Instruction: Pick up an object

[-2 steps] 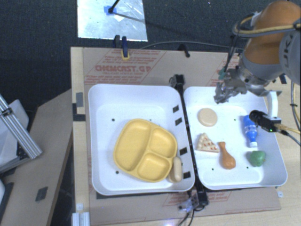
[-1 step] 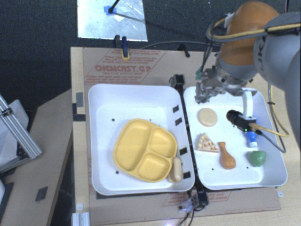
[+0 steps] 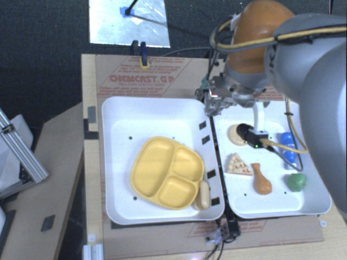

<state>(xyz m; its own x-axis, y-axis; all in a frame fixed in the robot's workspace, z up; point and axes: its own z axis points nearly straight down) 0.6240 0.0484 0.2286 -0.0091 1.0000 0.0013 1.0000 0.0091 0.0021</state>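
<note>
Looks barely started, honestly. Claw (image 3: 215, 103) parked at the upper middle of the frame, right over the wall where the two bins meet, tucked under the grey wrist (image 3: 244, 69). Can't tell how far open, and can't make out anything in it either, so calling the pick not done. Left to do, as a guess: drop onto one piece, close, lift clear. Plenty to choose from, all lying on the bin floors. Head count: two white bins, left bin (image 3: 122, 124) and right bin (image 3: 310, 200), side by side on the desk (image 3: 60, 145). In the left one, one yellow divided plate (image 3: 167, 172) taking up the middle, plus one tan bread roll (image 3: 203, 194) touching its lower right edge, close to the bin's right wall. In the right one, one round pale cookie (image 3: 233, 137) nearest the claw, one pizza slice (image 3: 238, 165) just below that, one brown drumstick (image 3: 261, 180) beside the slice on its right, and one green lump (image 3: 296, 182) toward the right edge, maybe a pepper, too small to say. Also blue stuff (image 3: 286, 140) above the green lump, either one piece or two, partly covered, so no firm count there.
</note>
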